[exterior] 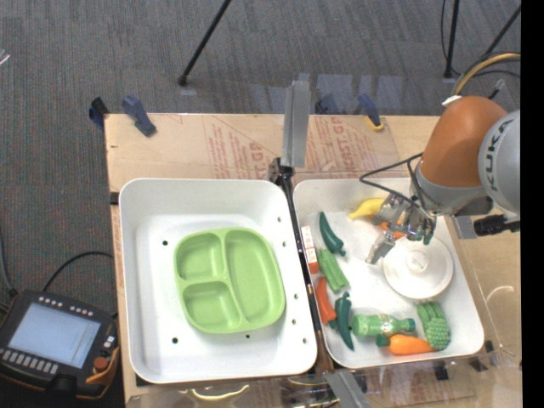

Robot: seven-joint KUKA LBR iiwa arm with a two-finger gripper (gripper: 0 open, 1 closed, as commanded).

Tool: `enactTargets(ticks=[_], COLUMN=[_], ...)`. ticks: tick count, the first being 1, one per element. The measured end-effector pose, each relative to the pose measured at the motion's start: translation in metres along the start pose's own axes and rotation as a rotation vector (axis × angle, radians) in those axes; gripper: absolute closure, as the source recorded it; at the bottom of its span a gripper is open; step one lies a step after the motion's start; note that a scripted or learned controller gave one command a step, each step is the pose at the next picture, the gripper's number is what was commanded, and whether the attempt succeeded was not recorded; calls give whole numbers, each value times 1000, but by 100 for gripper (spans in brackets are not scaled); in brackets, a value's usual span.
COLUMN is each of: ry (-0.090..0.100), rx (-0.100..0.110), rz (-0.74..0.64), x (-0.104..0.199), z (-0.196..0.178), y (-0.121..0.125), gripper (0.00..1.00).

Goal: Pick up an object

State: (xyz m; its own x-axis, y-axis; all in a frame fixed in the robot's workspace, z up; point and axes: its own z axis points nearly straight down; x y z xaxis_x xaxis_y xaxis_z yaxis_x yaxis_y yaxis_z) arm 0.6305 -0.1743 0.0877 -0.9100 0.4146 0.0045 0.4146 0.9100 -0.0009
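My gripper (399, 238) hangs over the right bin (472, 313), in its upper middle, just above the rim of a white round lid (418, 270). Its fingers (379, 249) are spread open and I see nothing held between them. A yellow banana (368, 208) lies just to the gripper's left, and a small orange piece (388, 224) peeks out from under it. Along the bin's left side lie a dark green pepper (330, 233), a green cucumber (333, 271) and an orange-red carrot (325, 301).
At the right bin's front lie a dark green vegetable (343, 321), a green bottle (382, 324), an orange carrot (409, 344) and a green corn cob (434, 324). The left bin (144, 228) holds a green divided plate (229, 279). A grey post (296, 130) stands behind the bins.
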Motion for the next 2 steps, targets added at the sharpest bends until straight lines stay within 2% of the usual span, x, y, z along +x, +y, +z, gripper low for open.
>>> enactTargets(ticks=[1,2], ry=[-5,-4], rx=[-3,-1], rz=[189,387], x=[26,38], z=[0,0], y=[18,51], gripper=[0,0])
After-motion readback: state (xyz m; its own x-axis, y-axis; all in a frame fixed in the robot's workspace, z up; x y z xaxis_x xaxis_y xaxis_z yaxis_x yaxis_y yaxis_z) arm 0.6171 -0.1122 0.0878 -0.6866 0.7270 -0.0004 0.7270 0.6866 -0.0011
